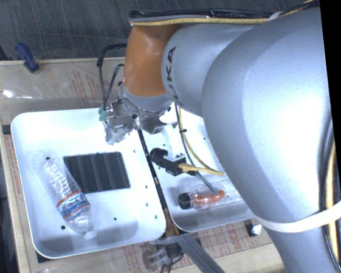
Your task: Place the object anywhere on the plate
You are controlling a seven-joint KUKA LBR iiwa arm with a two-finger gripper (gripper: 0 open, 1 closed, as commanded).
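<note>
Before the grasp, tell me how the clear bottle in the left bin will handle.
The clear bottle lies on its side, so a nudge would probably roll it. It looks empty, so likely light, and its thin walls may dent under a squeeze.

2 shallow white bins sit side by side on a pale surface printed with faint red markings. The left bin is the larger in view; the right bin touches it along a dark seam. In the right bin, near its front wall, a small clear bottle with a black cap and orange contents lies on its side. A blue clamp grips the surface's far left corner. Dark grey carpet lies beyond.
</note>
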